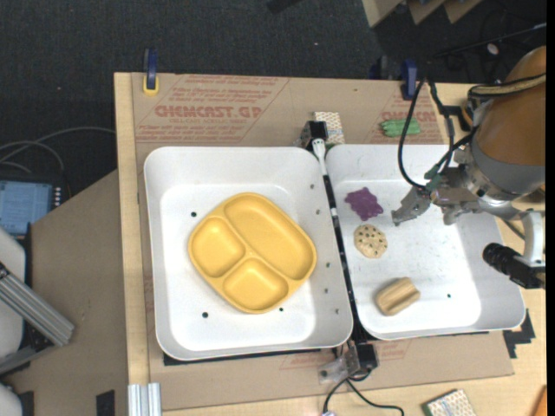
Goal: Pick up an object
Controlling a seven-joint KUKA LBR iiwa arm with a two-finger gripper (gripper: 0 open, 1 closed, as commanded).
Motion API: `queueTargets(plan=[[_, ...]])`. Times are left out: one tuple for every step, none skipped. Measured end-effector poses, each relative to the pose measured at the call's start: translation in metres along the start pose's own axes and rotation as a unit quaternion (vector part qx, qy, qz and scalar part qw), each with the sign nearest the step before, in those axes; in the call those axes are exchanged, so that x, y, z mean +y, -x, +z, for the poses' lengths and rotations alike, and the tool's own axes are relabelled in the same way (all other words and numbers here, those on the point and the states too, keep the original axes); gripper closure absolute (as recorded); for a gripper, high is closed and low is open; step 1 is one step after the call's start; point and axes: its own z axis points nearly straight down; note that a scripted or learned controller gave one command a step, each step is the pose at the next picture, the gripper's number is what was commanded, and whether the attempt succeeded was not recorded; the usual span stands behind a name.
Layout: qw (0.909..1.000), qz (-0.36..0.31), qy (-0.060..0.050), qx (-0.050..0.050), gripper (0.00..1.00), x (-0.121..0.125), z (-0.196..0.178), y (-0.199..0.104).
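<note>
jaws spread apart, nothing between them, and the gripper [431, 204] hangs over the upper part of the right bin [451, 310], right of frame centre. one grey finger [408, 212] juts down-left toward the middle of the frame, the other sits further right near the wrist. the arm [512, 137] comes in from the right edge, grey with its orange band up top, black cables looping above it.

in that right bin, three things lie loose. a purple piece [364, 203] sits upper left in the bin, just left of the near finger but apart from it. below it, a round speckled cookie [371, 241]. lower still, toward the bin's bottom, a tan bread-like block [397, 296], well clear of the gripper.

over in the left bin [169, 232], a yellow divided plate [251, 251] with three compartments lies in the middle, tilted on a diagonal.

on the bench [217, 107] itself, brown board with red lettering, a small green object [400, 128] rests above the right bin near the top edge.
</note>
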Motion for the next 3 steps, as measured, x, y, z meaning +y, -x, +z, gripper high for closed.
queueTargets(plan=[[1.0000, 0.002, -0.002, -0.002, 0.00, 0.068, 0.131, 0.070], [1.0000, -0.003, 0.002, 0.000, 0.00, 0.133, 0.134, 0.025], [1.0000, -0.001, 0.002, -0.001, 1.00, 0.131, 0.123, 0.028]])
